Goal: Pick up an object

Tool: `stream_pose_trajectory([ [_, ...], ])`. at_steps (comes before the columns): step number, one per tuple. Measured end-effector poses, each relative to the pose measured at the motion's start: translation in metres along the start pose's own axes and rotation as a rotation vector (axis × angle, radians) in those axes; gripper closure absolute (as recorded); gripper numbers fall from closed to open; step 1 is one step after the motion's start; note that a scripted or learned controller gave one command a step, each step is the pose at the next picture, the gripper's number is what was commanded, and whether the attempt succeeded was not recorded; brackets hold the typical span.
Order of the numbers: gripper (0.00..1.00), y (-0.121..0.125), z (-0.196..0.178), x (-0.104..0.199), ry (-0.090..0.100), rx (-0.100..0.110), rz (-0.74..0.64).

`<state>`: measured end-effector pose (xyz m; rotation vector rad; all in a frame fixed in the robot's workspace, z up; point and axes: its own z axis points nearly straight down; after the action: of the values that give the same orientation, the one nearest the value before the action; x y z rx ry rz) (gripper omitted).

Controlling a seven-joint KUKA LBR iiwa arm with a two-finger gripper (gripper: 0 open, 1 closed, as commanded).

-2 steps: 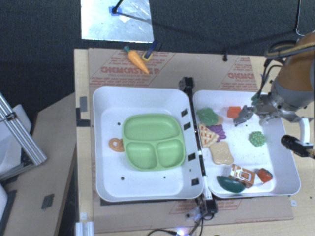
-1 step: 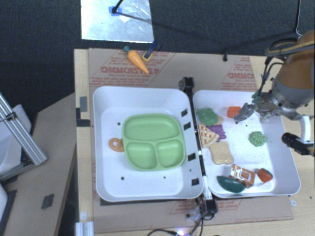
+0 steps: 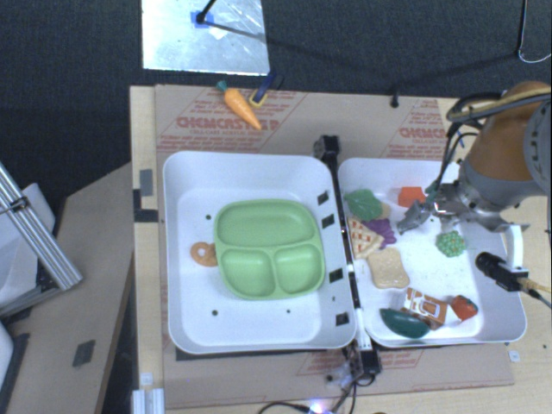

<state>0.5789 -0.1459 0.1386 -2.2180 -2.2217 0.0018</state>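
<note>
I cannot tell how the jaws stand on my gripper [image 3: 416, 217]; it is a dark grey shape low over the right bin [image 3: 516, 316], and nothing shows between its fingers. Just at its 12 o'clock lies an orange block [image 3: 411, 195]. At its 9 o'clock sits a purple grape bunch [image 3: 379, 229], with a green leafy piece [image 3: 364, 203] at 10 o'clock and a waffle-like piece [image 3: 362, 238] beyond the grapes. At 3 o'clock I see a green broccoli-like ball [image 3: 450, 244], near but apart. At 7 o'clock lies a bread slice [image 3: 388, 270]; further down at 6 o'clock, a small printed carton [image 3: 426, 307] and a dark green piece [image 3: 404, 323]. Well off at 9 o'clock, the left bin [image 3: 181, 188] holds a green divided plate [image 3: 267, 248] and a small pretzel [image 3: 204, 254].
</note>
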Motion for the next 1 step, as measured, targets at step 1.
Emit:
stream_pose_trajectory([
  [1,0.0,0.0009,0.0507,0.0003,0.0,-0.004,0.001],
])
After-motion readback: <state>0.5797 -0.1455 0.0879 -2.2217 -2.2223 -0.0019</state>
